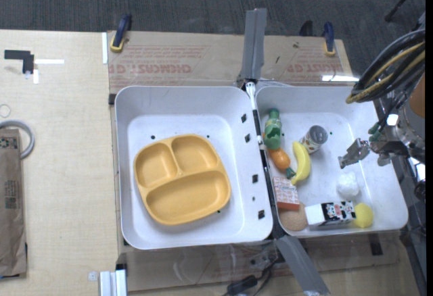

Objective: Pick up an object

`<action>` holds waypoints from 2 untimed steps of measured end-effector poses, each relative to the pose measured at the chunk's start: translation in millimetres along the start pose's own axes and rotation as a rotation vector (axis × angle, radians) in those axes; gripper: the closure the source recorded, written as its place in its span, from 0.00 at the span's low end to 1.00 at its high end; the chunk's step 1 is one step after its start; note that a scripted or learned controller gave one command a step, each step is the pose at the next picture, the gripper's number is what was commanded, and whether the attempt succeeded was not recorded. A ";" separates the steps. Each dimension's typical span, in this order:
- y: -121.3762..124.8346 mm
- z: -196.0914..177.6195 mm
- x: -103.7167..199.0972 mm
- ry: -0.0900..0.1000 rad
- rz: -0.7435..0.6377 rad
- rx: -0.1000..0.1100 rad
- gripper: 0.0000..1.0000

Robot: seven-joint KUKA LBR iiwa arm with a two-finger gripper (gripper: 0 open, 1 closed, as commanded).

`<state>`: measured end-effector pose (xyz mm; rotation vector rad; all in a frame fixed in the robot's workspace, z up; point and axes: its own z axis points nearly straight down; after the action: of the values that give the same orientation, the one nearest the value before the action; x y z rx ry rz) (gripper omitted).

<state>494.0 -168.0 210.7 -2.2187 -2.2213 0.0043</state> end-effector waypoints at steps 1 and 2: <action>13.2 108.7 65.8 0.000 0.054 0.000 0.00; 12.7 100.3 64.1 0.000 0.059 0.002 1.00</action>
<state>506.3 -103.9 110.3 -2.2824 -2.1542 0.0069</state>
